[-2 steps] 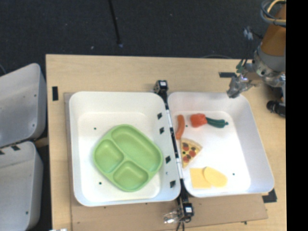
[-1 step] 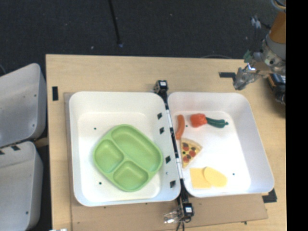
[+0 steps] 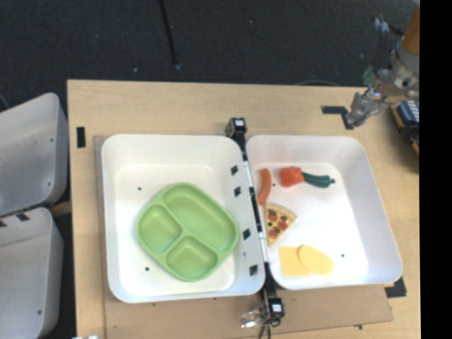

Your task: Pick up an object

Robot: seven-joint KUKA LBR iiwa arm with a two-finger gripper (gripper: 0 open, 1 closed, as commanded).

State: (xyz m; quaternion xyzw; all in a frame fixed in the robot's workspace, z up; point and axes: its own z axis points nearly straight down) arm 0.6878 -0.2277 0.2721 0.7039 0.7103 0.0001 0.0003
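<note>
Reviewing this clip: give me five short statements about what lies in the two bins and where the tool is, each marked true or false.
1. The green tray lies in the left bin. True.
2. The pizza slice is on the green tray. False: it lies in the right bin.
3. The tool is over the bench, outside both bins. True.
4. The sausage lies close to the divider between the bins. True.
5. The yellow cheese pieces lie at the right bin's far edge. False: they lie near its front edge.
</note>
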